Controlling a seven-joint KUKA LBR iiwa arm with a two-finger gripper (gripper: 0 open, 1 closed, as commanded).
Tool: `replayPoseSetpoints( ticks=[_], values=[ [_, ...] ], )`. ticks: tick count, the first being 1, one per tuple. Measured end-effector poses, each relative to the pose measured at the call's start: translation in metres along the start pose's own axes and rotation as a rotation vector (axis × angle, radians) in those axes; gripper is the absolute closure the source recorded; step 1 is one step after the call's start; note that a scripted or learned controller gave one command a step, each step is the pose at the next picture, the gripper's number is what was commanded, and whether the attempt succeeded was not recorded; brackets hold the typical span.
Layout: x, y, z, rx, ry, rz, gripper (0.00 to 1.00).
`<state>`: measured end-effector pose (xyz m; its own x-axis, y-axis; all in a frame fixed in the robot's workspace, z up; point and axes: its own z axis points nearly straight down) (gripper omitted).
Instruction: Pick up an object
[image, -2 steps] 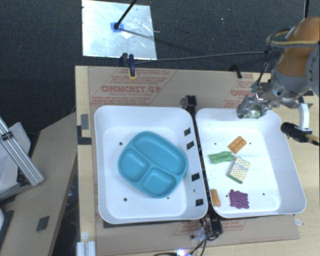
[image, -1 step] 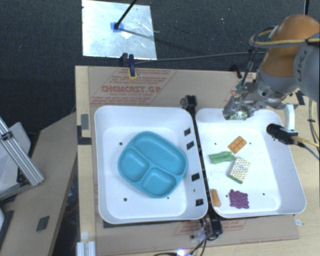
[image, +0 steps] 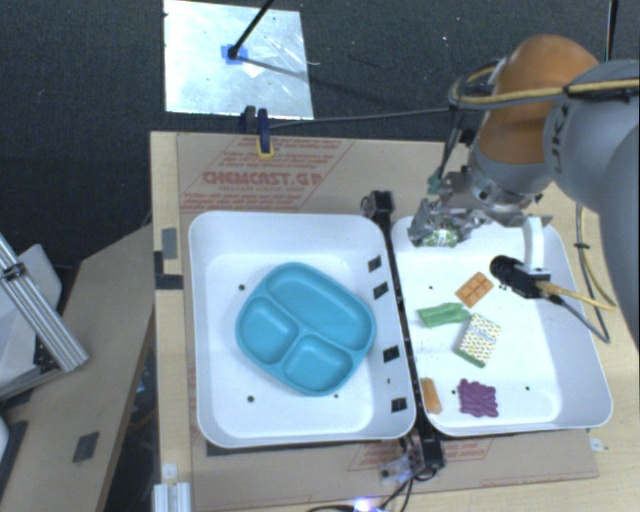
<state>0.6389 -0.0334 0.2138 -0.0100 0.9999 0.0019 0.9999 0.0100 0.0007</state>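
Note:
My gripper (image: 437, 232) hangs over the far left corner of the right bin (image: 545, 365), reaching in from the right. A small green and white object (image: 438, 238) sits between its fingertips, and the fingers are closed on it. On the bin floor in front of it lie an orange waffle-patterned block (image: 474, 290), a green piece (image: 443, 315), a checkered white block (image: 480, 340), a purple grape bunch (image: 478, 398) and a small orange piece (image: 431, 394) by the left wall.
The left bin (image: 205, 330) holds a blue divided plate (image: 305, 327). A black divider with clips (image: 392, 300) runs between the two bins. The bins rest on a cardboard sheet (image: 270, 170).

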Motion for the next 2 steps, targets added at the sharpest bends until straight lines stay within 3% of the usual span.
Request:
replayPoseSetpoints(
  ticks=[2],
  values=[
    [0.107,-0.023,-0.023,0.000,0.001,0.000,1.00]
  ],
)
